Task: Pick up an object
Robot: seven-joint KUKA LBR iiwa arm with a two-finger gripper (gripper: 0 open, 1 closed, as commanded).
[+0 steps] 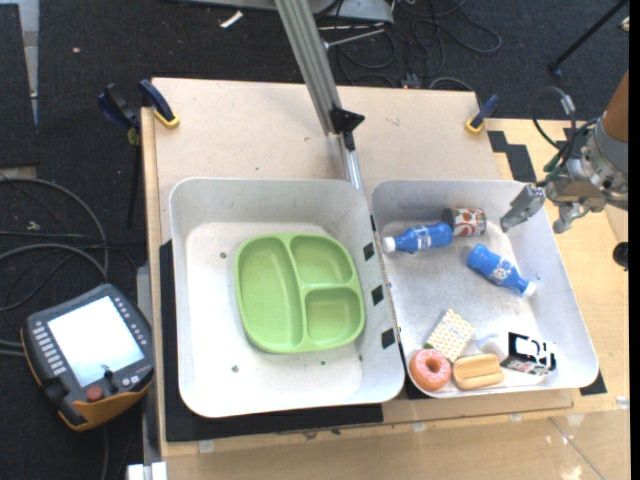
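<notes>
gripper (545,211) hung over right bin (565,288) rim | fingers apart, holding nothing | bottles (498,269), donut (431,369) lay below

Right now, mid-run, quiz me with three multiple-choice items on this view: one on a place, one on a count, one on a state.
1. Where does the green tray lie?
A. in the left bin
B. in the right bin
C. on the bare bench

2. How many blue bottles are in the right bin?
A. one
B. two
C. four

3. How does the gripper stand?
A. shut on the donut
B. open, above the right bin's far right edge, nothing between its fingers
C. pressed flat on the tray

Answers:
1 A: the tray sits in the middle of the left bin.
2 B: one bottle lies by the can, the other bottle to its right.
3 B: its fingers are spread, and the donut lies untouched at the near edge.
</notes>
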